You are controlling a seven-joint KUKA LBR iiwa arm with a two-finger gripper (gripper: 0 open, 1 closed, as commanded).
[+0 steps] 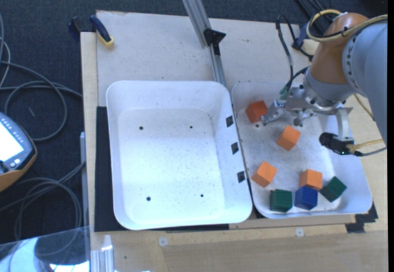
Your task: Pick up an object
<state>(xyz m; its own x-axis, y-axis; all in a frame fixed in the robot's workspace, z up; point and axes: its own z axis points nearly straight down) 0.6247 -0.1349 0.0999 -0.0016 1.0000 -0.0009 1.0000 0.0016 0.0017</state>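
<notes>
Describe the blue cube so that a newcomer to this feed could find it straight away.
Look in the right-hand shallow white bin, along its near edge, where three blocks sit in a row. The small blue cube is the middle one, with a dark green cube on its left and another dark green cube on its right. It is the one blue block there.

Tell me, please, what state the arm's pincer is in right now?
Pincer: cannot be told from this view. It hangs over the right bin, above an orange block and beside another orange block.
</notes>
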